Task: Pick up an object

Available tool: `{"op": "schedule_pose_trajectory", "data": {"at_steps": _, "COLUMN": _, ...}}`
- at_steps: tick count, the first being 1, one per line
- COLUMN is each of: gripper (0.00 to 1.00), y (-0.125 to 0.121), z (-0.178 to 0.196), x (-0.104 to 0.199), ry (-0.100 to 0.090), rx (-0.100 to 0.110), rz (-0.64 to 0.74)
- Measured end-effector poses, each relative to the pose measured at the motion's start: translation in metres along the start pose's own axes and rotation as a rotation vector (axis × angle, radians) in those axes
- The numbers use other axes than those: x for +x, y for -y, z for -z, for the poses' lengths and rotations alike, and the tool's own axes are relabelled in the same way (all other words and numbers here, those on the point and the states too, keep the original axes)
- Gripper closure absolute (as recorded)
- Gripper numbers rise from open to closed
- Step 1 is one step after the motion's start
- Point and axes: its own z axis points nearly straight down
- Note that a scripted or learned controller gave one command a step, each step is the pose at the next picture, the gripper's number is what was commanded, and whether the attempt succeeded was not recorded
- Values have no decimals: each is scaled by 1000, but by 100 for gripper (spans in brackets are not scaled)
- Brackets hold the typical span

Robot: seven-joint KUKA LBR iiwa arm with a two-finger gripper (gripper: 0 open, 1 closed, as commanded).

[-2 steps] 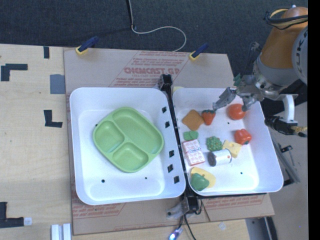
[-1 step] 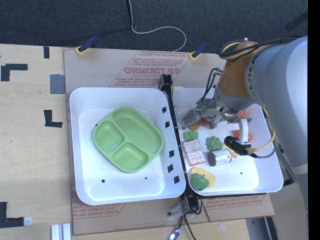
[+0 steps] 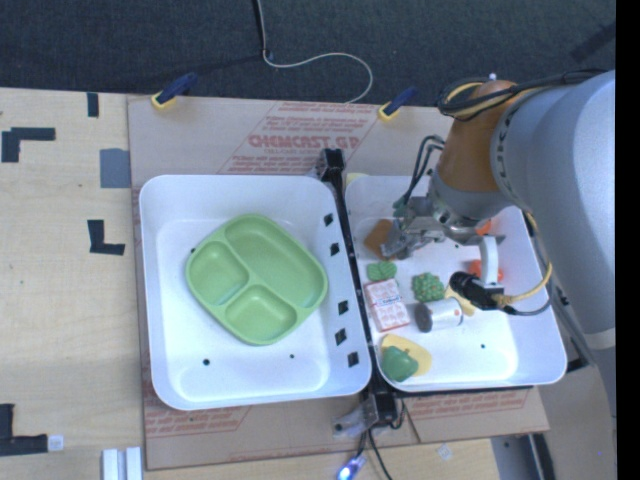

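**Brown object waits at the claw's tip in a crowded right bin**

The brown object (image 3: 379,234), a small rounded lump lying near the divider in the upper left part of the right bin (image 3: 530,363), looks the likeliest target for a pick. Judging by its size it should be light, and its smooth, curved top suggests it could slide out of a loose pinch; whether it is hard or soft cannot be told from above. A grip across its narrow middle, from either side, seems the safest hold.

From left to right: the left bin (image 3: 165,268) carries a green divided plate (image 3: 256,278) set at an angle. Across the divider, the brown object lies just to the left of the gripper (image 3: 403,238), close enough that the two appear to touch, though nothing shows between the fingers. Whether the claw is spread or pressed together cannot be made out under the wrist.

Below the brown object lie a small green piece (image 3: 381,270), a pink patterned packet (image 3: 386,303) and, lower still, a green pepper-like toy (image 3: 398,362). Further right sit a knobbly green cluster (image 3: 428,287) and a white cylinder (image 3: 440,314). The grey arm (image 3: 560,158) leans in from the right over them.

Crowding is the hazard: neighbours sit near enough to be nudged.
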Motion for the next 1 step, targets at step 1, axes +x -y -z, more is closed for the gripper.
{"op": "schedule_pose_trajectory", "data": {"at_steps": 1, "gripper": 100, "y": -5, "z": -11, "x": 2, "ry": 2, "rx": -10, "rz": -2}}
